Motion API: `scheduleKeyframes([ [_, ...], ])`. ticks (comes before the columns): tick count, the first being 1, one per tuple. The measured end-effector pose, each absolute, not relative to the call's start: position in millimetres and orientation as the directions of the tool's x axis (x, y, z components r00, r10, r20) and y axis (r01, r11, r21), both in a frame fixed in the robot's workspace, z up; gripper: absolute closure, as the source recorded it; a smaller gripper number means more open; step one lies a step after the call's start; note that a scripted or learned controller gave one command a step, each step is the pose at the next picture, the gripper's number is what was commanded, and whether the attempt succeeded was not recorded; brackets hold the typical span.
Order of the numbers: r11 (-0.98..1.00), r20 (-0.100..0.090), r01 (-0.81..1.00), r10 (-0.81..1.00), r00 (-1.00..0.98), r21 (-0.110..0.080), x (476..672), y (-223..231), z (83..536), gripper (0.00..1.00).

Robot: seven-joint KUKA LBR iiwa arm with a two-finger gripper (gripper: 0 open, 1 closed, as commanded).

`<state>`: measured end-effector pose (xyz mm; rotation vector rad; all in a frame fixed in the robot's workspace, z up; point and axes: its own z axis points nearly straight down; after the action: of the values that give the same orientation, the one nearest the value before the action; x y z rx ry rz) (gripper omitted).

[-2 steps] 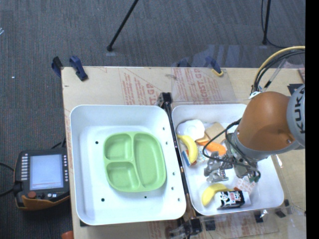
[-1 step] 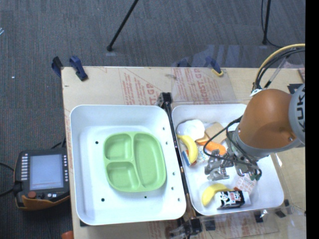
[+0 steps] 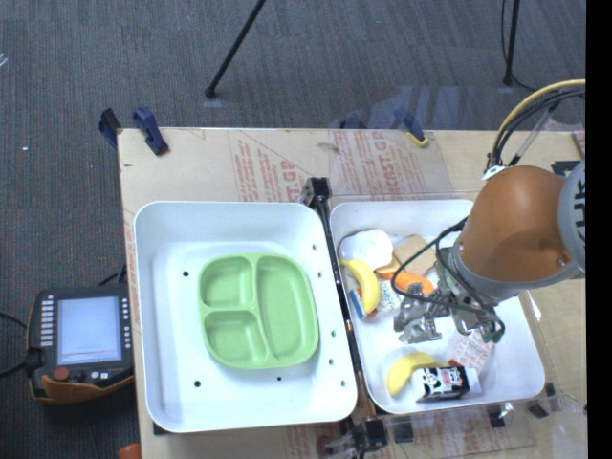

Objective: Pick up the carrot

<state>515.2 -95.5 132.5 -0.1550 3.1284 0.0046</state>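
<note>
arm bent low, gripper (image 3: 427,320) just below carrot (image 3: 413,282).

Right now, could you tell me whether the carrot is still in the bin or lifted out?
In the bin: the carrot lies in the right bin, beside the gripper.

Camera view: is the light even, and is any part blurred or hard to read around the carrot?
Camera view: light is soft and even, with a mild sheen on the green tray; the picture is slightly soft overall; the carrot is partly covered by the gripper and the arm, so its outline is hard to read.
</note>
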Motion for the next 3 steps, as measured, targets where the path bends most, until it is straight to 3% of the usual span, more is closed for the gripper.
scheduleKeyframes([
  [1,0.837,-0.003,-0.547,-0.547,-0.837,0.004,545.6,-80.9,86.2,1.00],
  [2,0.687,-0.009,-0.726,-0.726,-0.687,-0.003,585.9,-48.6,190.3,1.00],
  [3,0.369,-0.004,-0.929,-0.929,-0.369,0.008,544.7,-93.9,114.2,1.00],
])
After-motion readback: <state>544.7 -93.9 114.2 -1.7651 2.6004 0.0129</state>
